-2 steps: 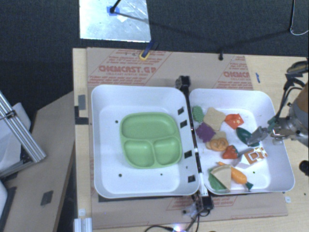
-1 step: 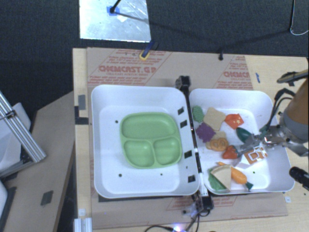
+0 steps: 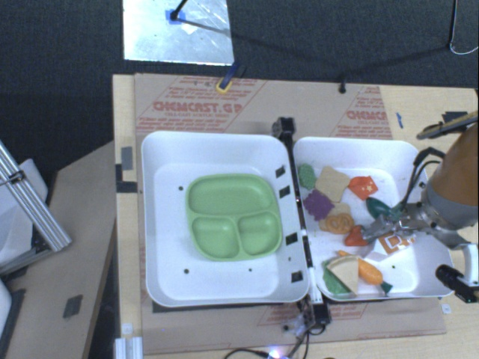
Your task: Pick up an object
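My bench is a pale wooden bench top (image 3: 90, 193), and over it lies a brown cardboard sheet printed with red lettering (image 3: 202, 105). Past its far edge I see dark blue-black carpet floor (image 3: 60, 28). A shiny square metal plate (image 3: 178, 21) lies on that floor, with a blue tab and a dark rod upon it. At my far left stands a silver aluminium frame rail (image 3: 30, 200), tilted. A thin grey cable (image 3: 460, 21) loops at the upper right.
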Controlling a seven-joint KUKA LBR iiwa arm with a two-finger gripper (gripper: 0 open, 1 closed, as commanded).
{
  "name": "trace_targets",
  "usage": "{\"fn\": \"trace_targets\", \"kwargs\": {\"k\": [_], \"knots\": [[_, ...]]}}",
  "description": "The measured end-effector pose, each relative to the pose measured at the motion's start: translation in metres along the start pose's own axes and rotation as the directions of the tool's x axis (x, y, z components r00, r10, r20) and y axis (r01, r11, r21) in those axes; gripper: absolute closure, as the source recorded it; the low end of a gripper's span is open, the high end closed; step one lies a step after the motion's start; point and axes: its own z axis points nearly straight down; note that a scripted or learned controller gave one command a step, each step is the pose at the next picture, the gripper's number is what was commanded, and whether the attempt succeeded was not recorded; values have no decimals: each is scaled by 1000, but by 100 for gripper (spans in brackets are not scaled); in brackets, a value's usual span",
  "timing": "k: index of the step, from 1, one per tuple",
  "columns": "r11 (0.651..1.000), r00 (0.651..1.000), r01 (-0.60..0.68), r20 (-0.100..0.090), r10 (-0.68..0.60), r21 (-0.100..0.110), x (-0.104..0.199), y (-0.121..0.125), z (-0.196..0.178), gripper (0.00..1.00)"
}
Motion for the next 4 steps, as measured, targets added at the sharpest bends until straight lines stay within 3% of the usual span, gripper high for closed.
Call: {"fn": "trace_targets", "kwargs": {"k": [1,2,3,4], "knots": [[1000,1000,-1,9,2,-17,-4,5,11,0],[1000,1000,-2,18,3,-28,-6,7,0,100],[1000,1000,4,1,-4,-3,-3,7,-44,100],[1000,1000,4,2,-4,-5,-4,9,-98,100]]}}
